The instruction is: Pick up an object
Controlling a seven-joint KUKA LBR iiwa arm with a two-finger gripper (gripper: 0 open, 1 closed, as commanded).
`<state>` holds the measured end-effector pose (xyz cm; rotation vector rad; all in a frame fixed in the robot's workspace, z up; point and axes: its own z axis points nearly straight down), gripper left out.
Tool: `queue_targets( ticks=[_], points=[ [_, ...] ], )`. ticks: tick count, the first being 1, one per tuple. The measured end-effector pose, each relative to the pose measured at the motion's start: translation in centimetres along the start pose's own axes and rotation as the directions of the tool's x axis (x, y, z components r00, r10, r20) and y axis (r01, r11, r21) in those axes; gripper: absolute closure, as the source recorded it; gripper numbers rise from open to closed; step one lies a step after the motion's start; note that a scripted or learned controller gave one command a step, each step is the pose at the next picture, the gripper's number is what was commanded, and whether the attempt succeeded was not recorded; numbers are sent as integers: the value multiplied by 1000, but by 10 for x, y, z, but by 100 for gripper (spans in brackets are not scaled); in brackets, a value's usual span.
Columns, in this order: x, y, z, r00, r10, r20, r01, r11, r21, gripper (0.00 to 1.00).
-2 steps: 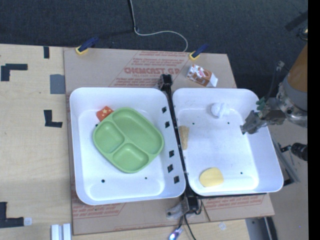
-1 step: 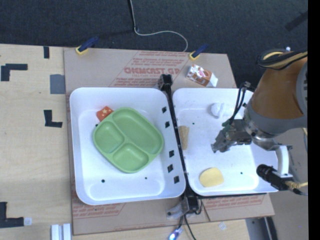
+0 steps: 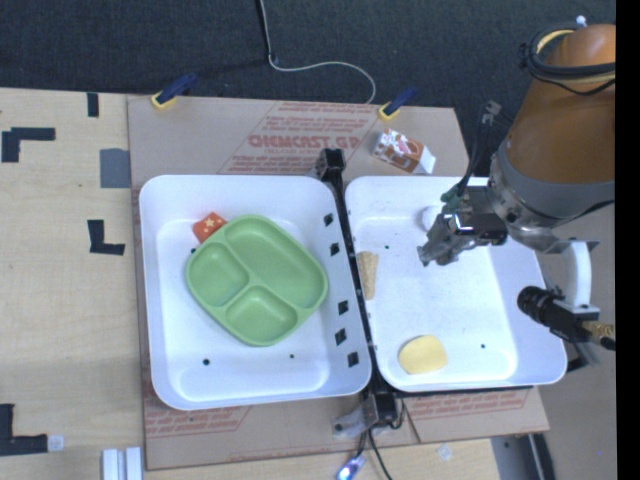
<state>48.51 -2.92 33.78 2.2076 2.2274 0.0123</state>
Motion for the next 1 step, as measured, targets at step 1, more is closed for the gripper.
queue_targets(
  ticks=[1],
  points=[
    [68,1,-92,1000,-1,-1,1,1000,0,100]
  ],
)
